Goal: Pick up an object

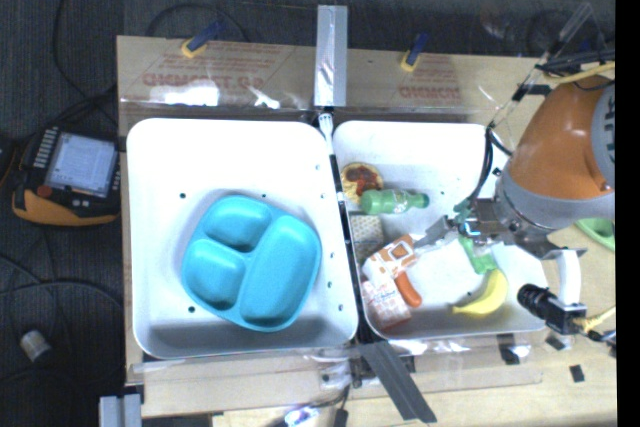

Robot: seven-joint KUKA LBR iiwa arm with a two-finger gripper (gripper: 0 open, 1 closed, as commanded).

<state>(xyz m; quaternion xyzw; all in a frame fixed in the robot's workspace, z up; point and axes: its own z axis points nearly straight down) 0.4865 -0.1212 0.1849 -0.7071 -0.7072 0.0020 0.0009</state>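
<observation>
A banana [484,296] lay near the right bin's [420,137] near-right corner, beside a white packet [440,275] and an orange carton [385,265]. I saw my end effector [468,227] just above that clutter; its opening I couldn't tell. I feared the crowded items would foul a clean grasp.

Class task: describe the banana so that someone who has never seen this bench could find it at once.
Look in the right bin, the one the arm reaches into. Go to its near right corner, just below the gripper. The banana lies there, curved and bright yellow, unlike the green bottle farther back and the white and orange carton to its left.
</observation>
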